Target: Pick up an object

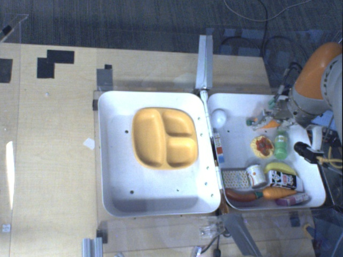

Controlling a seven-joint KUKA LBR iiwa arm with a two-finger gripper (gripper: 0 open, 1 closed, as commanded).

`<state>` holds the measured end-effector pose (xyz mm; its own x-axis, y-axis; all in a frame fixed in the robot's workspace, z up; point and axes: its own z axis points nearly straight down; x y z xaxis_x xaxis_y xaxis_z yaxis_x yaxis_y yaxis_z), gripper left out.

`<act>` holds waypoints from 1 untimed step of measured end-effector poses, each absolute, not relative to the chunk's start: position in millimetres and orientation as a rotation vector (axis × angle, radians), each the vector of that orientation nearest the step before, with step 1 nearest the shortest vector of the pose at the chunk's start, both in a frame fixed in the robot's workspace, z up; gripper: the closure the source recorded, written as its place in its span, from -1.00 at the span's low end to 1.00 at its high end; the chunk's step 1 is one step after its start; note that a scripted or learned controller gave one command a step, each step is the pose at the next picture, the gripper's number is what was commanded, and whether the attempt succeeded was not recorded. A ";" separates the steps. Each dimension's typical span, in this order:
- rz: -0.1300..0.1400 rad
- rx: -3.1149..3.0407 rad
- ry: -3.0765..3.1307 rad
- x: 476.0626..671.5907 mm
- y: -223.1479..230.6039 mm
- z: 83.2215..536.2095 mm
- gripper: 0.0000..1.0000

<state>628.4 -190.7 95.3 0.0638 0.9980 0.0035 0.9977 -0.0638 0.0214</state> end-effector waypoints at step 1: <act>0.030 2.264 2.146 631.1 -189.7 108.2 1.00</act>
<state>631.1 -189.7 108.2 0.0536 0.9986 -0.0014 0.9981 -0.0535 0.0293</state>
